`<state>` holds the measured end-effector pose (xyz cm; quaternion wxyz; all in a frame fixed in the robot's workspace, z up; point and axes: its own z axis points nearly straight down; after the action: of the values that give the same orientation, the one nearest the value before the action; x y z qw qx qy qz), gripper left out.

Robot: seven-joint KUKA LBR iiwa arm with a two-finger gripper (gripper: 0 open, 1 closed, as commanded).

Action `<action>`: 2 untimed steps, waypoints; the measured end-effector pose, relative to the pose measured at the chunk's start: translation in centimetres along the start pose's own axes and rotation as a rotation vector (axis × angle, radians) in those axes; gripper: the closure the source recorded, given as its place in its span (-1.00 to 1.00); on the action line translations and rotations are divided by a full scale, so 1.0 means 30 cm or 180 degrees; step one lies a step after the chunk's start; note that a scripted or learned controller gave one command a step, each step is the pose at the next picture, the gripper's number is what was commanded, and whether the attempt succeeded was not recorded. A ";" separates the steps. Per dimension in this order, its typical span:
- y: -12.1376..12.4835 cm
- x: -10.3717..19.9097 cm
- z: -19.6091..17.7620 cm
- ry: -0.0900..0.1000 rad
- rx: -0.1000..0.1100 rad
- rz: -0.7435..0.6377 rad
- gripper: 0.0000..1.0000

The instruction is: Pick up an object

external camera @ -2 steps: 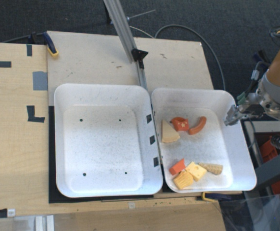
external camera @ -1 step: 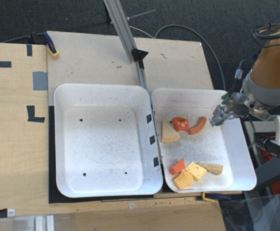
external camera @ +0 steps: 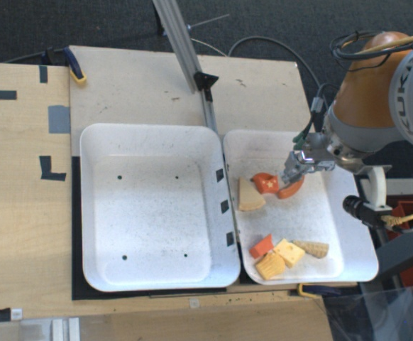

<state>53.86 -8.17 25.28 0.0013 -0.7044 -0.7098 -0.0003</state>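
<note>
My gripper (external camera: 294, 175) reaches down into the right bin (external camera: 348, 212) near its middle. Its tip is right over a curved red-orange piece (external camera: 292, 189). A red tomato-like item (external camera: 265, 183) lies just left of it, touching a tan wedge (external camera: 250, 196). Toward the bin's front lie a small red-orange chunk (external camera: 261, 246), a pale yellow block (external camera: 289, 251), an orange waffle-textured block (external camera: 270, 266) and a tan cone (external camera: 314, 248). The arm hides whether anything is gripped.
The left bin (external camera: 150, 204) sits beside the right one, and the raised walls between them (external camera: 224, 204) lie left of the tan wedge. A metal pole (external camera: 182, 38) slants over the bench behind the bins. The arm's orange band (external camera: 370, 84) looms at the right.
</note>
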 end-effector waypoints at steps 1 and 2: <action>0.025 0.174 0.038 -0.0003 0.0006 0.0003 1.00; 0.007 0.354 0.020 -0.0001 0.0000 -0.0001 1.00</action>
<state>53.99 2.44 24.71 0.0011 -0.7044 -0.7098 -0.0001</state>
